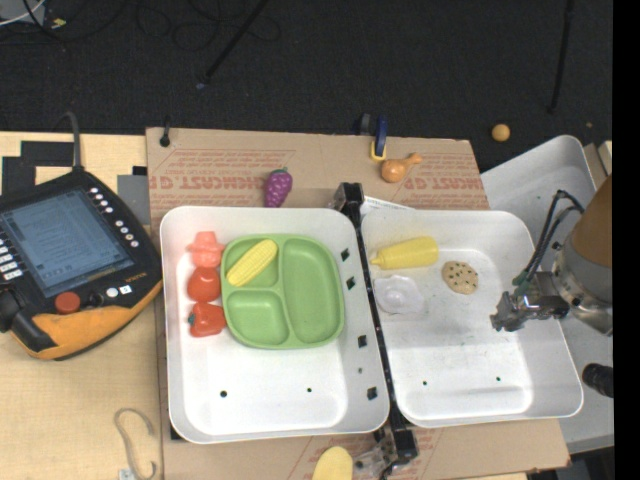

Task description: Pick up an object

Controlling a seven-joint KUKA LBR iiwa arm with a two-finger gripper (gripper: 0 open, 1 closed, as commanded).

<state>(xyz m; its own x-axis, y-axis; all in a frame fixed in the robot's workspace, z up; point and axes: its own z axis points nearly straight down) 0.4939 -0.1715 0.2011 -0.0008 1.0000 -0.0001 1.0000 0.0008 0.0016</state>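
The right bin (pixel 470 388) holds a yellow mustard bottle (pixel 405 254) lying on its side, a round brown cookie (pixel 461 277) and a clear plastic cup (pixel 398 295). My gripper (pixel 509 316) hangs over the right part of this bin, a short way right of and below the cookie, touching none of them. In the left bin (pixel 260 408) a green divided plate (pixel 283 292) carries a yellow corn cob (pixel 249 261). Several red and pink toy pieces (pixel 204 286) lie at the plate's left.
Behind the bins on the cardboard sit a purple grape bunch (pixel 277 187), a blue-yellow clamp (pixel 379 140) and an orange pear-shaped toy (pixel 398 167). A teach pendant (pixel 70 253) lies far left. A yellow object (pixel 333 463) rests below the bins. A small orange ball (pixel 500 132) sits on the dark floor.
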